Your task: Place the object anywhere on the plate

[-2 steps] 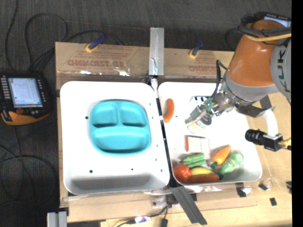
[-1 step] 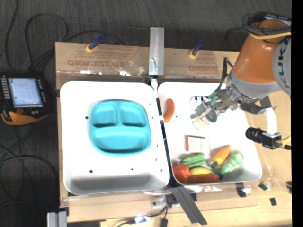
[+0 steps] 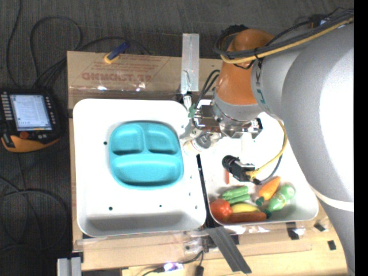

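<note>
Two white bins sit side by side. Left bin (image 3: 92, 211) holds a turquoise divided plate (image 3: 146, 154), bare white floor all round it. Right of the plate, past the shared rim, the gripper (image 3: 202, 132) hangs; whether it is open or closed cannot be told. Toy vegetables (image 3: 253, 201) crowd the right bin's (image 3: 307, 209) near corner.

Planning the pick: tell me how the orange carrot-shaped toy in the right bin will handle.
The carrot looks smooth and tapered, so it may slip from a pinch. Being rounded, it probably rolls if nudged. It leans on other toy food, so lifting may disturb them.
</note>
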You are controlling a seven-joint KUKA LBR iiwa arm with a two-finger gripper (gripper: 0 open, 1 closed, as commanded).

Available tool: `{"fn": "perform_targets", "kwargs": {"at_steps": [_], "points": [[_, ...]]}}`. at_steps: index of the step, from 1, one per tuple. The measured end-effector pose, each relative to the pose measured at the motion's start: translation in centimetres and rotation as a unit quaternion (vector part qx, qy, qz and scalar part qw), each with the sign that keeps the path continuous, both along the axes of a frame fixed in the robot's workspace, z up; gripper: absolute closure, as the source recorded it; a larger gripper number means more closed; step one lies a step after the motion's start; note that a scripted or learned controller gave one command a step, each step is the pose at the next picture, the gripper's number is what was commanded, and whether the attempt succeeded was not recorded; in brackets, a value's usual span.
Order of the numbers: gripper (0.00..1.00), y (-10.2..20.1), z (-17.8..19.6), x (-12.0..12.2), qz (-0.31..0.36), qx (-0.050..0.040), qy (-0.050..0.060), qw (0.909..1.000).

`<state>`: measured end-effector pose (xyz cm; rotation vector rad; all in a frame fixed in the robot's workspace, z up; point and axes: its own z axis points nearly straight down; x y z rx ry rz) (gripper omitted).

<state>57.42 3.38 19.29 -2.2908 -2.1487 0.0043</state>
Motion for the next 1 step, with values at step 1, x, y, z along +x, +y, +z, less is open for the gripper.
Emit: {"fn": "perform_targets", "kwargs": {"at_steps": [1], "points": [[0.00,-0.07,-0.07,-0.03,0.000,-0.0007,0.001,1.0000]]}}
